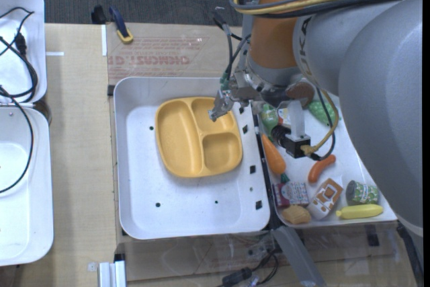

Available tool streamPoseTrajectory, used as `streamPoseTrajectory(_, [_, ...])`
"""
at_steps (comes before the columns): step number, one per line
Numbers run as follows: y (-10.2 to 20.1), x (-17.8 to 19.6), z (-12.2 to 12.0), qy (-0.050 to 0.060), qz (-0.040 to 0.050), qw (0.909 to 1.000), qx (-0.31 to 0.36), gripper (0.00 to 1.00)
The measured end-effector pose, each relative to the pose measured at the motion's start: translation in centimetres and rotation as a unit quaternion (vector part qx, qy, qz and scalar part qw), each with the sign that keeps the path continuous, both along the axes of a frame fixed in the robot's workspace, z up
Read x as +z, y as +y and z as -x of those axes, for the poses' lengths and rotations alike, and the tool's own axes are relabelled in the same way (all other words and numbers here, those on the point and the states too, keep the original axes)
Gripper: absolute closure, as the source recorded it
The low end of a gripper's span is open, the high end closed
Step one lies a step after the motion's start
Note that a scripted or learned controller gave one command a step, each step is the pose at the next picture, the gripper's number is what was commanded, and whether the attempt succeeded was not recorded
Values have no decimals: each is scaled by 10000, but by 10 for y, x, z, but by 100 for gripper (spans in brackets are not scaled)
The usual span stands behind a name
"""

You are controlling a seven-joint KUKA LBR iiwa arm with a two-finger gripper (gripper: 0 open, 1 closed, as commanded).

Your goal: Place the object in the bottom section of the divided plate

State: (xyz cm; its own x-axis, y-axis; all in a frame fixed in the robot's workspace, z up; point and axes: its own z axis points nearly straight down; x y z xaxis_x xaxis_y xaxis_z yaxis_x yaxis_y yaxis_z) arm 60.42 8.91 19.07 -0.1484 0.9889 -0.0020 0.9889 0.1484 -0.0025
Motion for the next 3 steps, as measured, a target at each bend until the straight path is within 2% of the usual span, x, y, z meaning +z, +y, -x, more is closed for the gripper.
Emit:
streamPoseTrajectory(1, [0, 0, 0, 0, 0, 10000, 0, 0])
streamPoseTrajectory(2, [6, 0, -55, -4, 3, 9994, 335, 0])
streamPoseTrajectory(3, [6, 0, -55, -1, 2, 9994, 338, 0])
